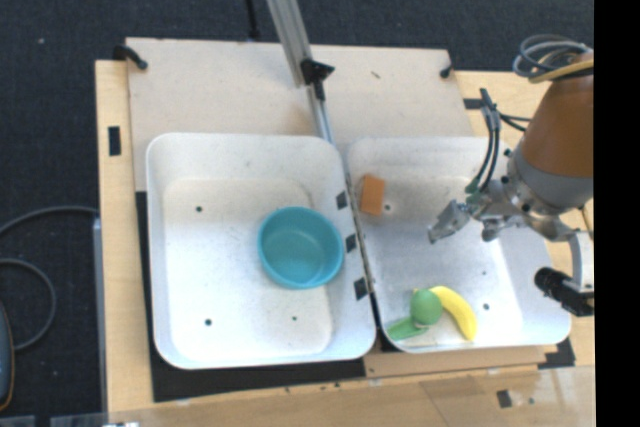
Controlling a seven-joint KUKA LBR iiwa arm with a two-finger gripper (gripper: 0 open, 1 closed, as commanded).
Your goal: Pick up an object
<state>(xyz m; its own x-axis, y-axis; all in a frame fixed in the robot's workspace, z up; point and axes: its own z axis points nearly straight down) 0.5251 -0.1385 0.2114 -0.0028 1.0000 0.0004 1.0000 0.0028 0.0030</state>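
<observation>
In the right bin [520, 310], a small orange block [372, 195] lies close to the left wall. A green pear-like fruit [425, 307] and a yellow banana [459, 312] rest together by the front wall. A blue bowl [300, 247] sits in the left bin [190, 315], right of its middle. My gripper [463, 230] hangs over the middle of the right bin, open, with nothing between its fingers. It is right of the orange block and above the fruit pair in the image.
A slanted metal pole [285, 5] rises from the back of the bench, ending near where the two bins meet. The divider between the bins [357, 245] carries small black clips. Cables [490, 145] hang beside the arm.
</observation>
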